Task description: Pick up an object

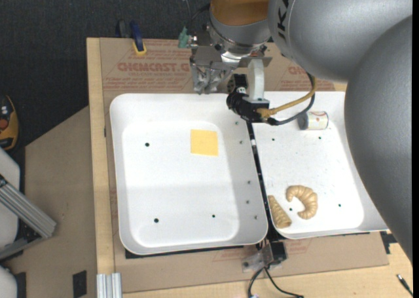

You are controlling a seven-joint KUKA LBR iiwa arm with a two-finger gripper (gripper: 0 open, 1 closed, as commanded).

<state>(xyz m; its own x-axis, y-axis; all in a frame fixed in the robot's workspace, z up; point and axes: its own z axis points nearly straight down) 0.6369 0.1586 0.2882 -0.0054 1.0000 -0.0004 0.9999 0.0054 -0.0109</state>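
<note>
A flat yellow square [204, 142] lies in the left bin [121, 172], toward its back. In the right bin [350, 172], a tan croissant-shaped piece [303, 200] sits near the front left corner. A smaller tan wedge [279, 213] lies beside it, against the divider. A small white cylinder with a red mark [315, 120] rests near the right bin's back edge. My gripper [208, 84] hangs over the back rim of the left bin, behind and slightly right of the yellow square. I see nothing held in it.
The big grey arm covers the upper right of the view and part of the right bin. A black fitting [245, 103] and a tan cable [291, 110] hang over the back of the divider. A blue clamp [137, 38] stands on the cardboard bench behind the left bin.
</note>
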